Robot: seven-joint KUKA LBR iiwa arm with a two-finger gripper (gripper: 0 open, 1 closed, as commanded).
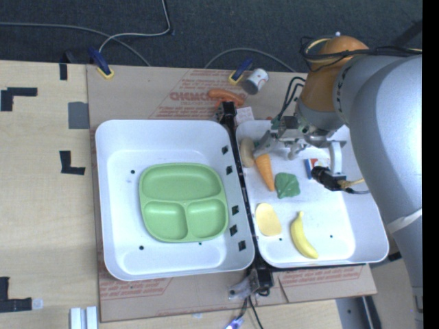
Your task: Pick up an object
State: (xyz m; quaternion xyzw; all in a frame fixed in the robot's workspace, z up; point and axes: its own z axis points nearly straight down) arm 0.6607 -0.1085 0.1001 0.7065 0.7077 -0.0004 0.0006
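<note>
My grey arm with its orange band (328, 81) reaches in from the right and bends down over the far end of the right shallow white bin (357, 249); my two-finger gripper (274, 142) sits low at that bin's far left corner, just above the blunt end of a tapered orange carrot (265, 171); whether it is spread or closed I cannot tell, since the wrist hardware and cables crowd that spot, and I see nothing clearly gripped.

The carrot lies slanting along the bin's left wall, beside a pale cream-coloured object (245, 153) that I cannot identify; just right of the carrot's tip rests a crumpled dark green leafy piece (287, 185); nearer the camera lie a pale yellow rounded oval piece (268, 220) and, just right of it, a curved yellow banana (302, 236), the two close but apart.

The left shallow white bin (116, 156) holds a light green plastic tray with three compartments (184, 202), set about in the middle; beyond the bins, on the brown cardboard sheet (144, 94), lies an orange-red sausage-shaped object (226, 96), and a small grey cylinder (254, 81) sits near it.
</note>
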